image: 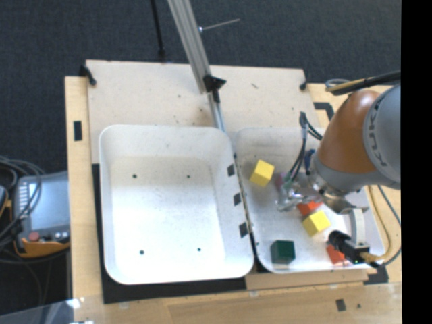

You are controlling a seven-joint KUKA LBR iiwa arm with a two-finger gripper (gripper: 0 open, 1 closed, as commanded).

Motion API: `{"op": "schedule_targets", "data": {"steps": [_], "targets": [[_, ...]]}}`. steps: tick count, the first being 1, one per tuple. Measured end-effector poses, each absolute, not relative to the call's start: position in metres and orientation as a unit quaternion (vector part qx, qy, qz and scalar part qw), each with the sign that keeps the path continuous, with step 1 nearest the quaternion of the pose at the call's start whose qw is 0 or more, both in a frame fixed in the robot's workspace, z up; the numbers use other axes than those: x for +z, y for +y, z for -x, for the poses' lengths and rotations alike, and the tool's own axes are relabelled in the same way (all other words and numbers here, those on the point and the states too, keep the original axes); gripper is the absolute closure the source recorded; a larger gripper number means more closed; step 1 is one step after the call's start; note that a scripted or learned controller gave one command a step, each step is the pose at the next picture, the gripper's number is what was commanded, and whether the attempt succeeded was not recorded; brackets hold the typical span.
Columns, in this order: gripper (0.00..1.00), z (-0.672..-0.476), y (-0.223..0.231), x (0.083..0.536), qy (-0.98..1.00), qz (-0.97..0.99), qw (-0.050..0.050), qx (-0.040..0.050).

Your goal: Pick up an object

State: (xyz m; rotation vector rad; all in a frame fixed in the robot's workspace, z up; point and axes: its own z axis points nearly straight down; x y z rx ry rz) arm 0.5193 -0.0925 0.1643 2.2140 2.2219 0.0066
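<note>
Right bin (pixel 266 140) holds yellow cubes (pixel 262 173), green block (pixel 283 251), orange block (pixel 309 208).

Grey arm with orange band (pixel 351 137) reaching from right, tool (pixel 291 198) lowered, pointing left

The arm (pixel 368 137) is bulky and rounded: a grey shell beside a broad orange band. Dark cables (pixel 305 147) run along the band's left edge to a small metallic gripper (pixel 291 198) below the band.
</note>
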Motion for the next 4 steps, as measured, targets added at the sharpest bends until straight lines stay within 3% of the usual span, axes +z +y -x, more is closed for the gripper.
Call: {"op": "schedule_targets", "data": {"steps": [2, 4], "targets": [[1.00, -0.535, -0.104, 0.286, 0.708, -0.706, 0.004, 0.0022], [1.00, -0.555, 0.000, 0.279, 0.710, -0.705, -0.001, -0.0002]]}}
